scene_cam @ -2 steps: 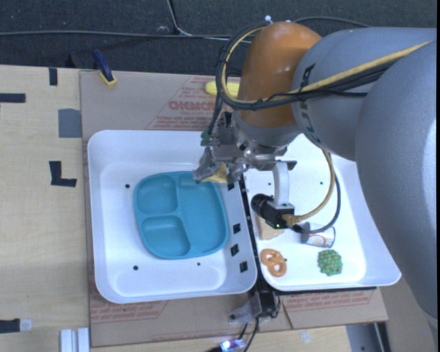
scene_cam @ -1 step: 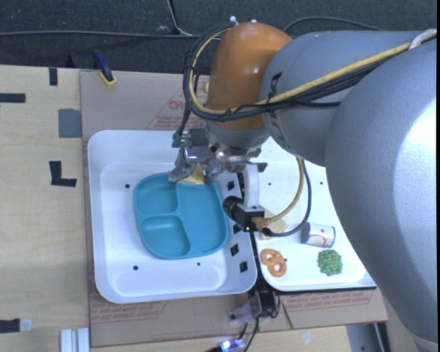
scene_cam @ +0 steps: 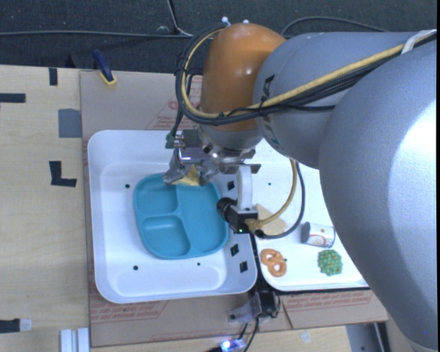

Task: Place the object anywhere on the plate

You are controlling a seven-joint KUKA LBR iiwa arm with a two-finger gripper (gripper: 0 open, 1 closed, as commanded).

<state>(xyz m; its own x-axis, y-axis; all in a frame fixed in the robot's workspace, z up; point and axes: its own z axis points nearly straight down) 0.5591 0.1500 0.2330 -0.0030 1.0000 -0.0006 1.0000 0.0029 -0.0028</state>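
One arm (scene_cam: 337, 123) reaching from right, wrist bent down over plate (scene_cam: 177, 222) far edge | end effector (scene_cam: 185, 169) clamped on yellowish object (scene_cam: 191, 175), just above plate's far rim | plate in left bin (scene_cam: 110, 196)

A pretzel (scene_cam: 273, 262) lay in the right bin (scene_cam: 308, 279), near its front edge. Just to its right sat a green, bumpy piece like broccoli (scene_cam: 329, 262). Behind that lay a small white can with a red mark (scene_cam: 317, 235), tipped on its side. The left bin (scene_cam: 110, 218) stood close beside the right one. Both rested on a brown cardboard sheet (scene_cam: 132, 101) over the pale wooden bench (scene_cam: 29, 233), which bore black tape marks (scene_cam: 59, 173). A blue-handled clamp (scene_cam: 103, 67) gripped the cardboard's far edge.
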